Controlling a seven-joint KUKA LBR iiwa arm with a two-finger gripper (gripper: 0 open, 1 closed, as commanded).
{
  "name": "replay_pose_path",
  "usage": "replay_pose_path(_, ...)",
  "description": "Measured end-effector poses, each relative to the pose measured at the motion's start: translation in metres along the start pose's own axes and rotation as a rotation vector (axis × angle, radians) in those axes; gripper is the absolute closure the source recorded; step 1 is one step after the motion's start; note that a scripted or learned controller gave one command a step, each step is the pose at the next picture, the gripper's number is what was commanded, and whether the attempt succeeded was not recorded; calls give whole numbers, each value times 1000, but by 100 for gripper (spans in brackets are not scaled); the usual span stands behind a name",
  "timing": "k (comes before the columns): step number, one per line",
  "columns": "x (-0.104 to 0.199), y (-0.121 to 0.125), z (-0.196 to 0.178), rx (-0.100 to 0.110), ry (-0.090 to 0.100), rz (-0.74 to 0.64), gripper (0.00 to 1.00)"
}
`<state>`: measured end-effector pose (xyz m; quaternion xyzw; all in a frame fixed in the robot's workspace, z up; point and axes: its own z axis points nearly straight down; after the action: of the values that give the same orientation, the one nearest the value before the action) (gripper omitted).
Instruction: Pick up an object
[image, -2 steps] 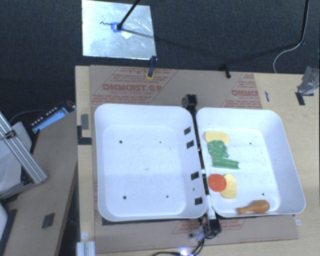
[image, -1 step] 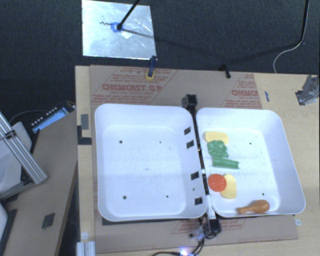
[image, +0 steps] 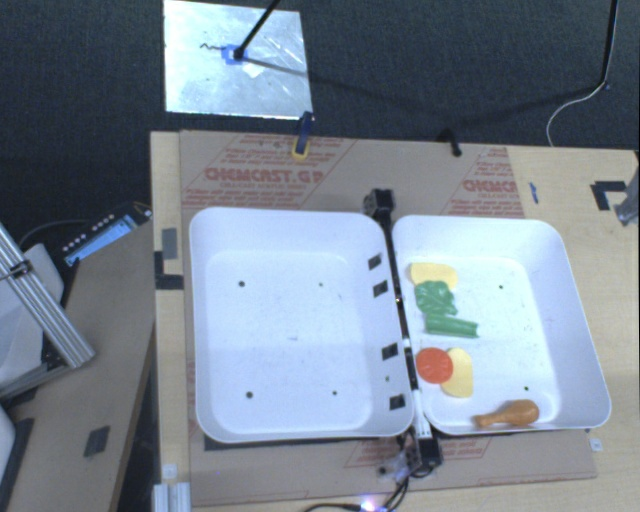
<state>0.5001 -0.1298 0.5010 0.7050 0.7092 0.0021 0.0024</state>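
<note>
Objects cluster in my right bin (image: 570, 300): green piece (image: 440, 308) central, red disc (image: 434, 365) at six o'clock; tool's state I cannot tell.

Dark carpet floor (image: 450, 60); shiny foil sheet (image: 237, 58) on it; tan bench (image: 90, 400); black cables.

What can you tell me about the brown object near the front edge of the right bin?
The brown object looks like a toy drumstick of smooth plastic: a fat rounded end toward the right, a thin handle toward the left. It lies flat on the floor of the right bin, near its front wall, apart from the other toys.
</note>
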Motion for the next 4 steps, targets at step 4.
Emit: replay_pose_path(4, -25, -15, 133, 19, 5, 0, 100)
